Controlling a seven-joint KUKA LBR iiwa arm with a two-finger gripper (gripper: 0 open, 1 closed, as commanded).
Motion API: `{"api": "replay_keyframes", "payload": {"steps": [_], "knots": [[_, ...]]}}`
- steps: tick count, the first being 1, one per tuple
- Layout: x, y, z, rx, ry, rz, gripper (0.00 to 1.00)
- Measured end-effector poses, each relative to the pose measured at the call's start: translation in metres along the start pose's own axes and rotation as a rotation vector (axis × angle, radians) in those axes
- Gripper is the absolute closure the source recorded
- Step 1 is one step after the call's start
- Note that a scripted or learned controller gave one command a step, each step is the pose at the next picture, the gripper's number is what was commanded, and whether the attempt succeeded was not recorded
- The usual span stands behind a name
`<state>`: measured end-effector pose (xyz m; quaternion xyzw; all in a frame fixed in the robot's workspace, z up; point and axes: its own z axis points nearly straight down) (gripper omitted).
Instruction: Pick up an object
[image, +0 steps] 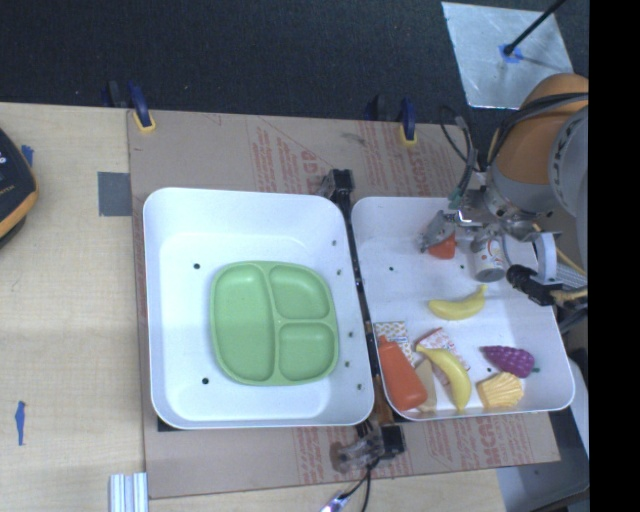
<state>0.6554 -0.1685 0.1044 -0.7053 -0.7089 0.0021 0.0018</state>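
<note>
Near the right bin's (372, 300) far edge, the gripper (440, 238) pinches a small red object (443, 248) so shallowly it may slip.

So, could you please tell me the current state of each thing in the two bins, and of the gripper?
Gripper: low in the right bin, with a small red object at its tip.
Green divided plate: flat in the left bin.
Upper banana: lying loose.
Lower banana: lying beside the orange carrot.
Purple grapes: resting untouched.
Yellow corn piece: lying near the corner.
</note>
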Motion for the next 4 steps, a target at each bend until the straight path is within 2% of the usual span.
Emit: {"api": "replay_keyframes", "payload": {"steps": [1,2,3,4], "knots": [[0.003,0.002,0.011,-0.001,0.004,-0.003,0.0],[0.001,0.002,0.001,0.0,0.001,-0.005,1.0],[0.056,0.001,-0.026,-0.001,0.001,-0.001,1.0],[0.104,-0.028,-0.088,-0.002,0.0,-0.001,1.0]]}}
